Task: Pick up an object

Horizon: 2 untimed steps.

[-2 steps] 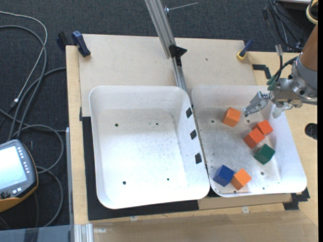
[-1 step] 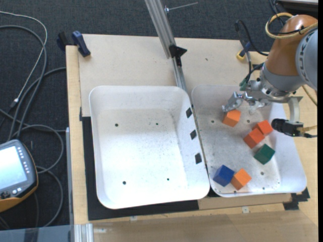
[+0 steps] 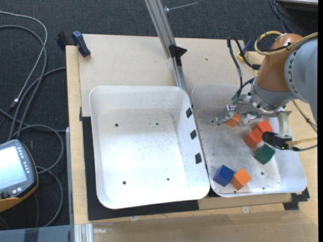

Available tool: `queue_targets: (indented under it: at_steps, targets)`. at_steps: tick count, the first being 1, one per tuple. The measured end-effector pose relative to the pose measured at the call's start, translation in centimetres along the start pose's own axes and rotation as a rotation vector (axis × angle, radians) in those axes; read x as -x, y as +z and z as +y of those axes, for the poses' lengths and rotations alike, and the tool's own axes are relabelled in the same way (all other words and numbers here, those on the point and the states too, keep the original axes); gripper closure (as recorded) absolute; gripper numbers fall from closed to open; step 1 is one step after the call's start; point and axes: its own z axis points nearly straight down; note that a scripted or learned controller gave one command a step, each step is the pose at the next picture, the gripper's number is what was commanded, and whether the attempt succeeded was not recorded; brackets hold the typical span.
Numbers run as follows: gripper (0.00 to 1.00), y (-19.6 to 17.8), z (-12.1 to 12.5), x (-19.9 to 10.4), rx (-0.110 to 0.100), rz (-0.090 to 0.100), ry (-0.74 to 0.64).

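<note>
My gripper point(image 3: 226, 118) hangs low over the upper left part of the right bin point(image 3: 214, 147). A small orange block point(image 3: 233, 120) lies right at its tip, partly covered by it; whether it is gripped is unclear. To the right of that sit a larger red-orange block point(image 3: 257, 134) and a green block point(image 3: 264, 155). Near the bin's front edge a blue block point(image 3: 223, 175) lies beside another orange block point(image 3: 241, 178).
The left bin point(image 3: 96, 102) stands beside the right one, their rims touching along black clips point(image 3: 193, 134). A slanted metal rail point(image 3: 160, 21) runs down to the bins' top junction. Cables point(image 3: 237, 59) trail from the arm point(image 3: 282, 69) at the upper right.
</note>
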Motion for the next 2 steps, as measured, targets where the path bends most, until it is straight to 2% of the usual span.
queue_targets:
  at_steps: [1, 2]
  targets:
    - [0.0, -0.4, 3.0, -1.5, 0.012, -0.003, -0.003]
    - [1.0, -1.6, 2.9, -1.4, 0.013, -0.003, -0.003]
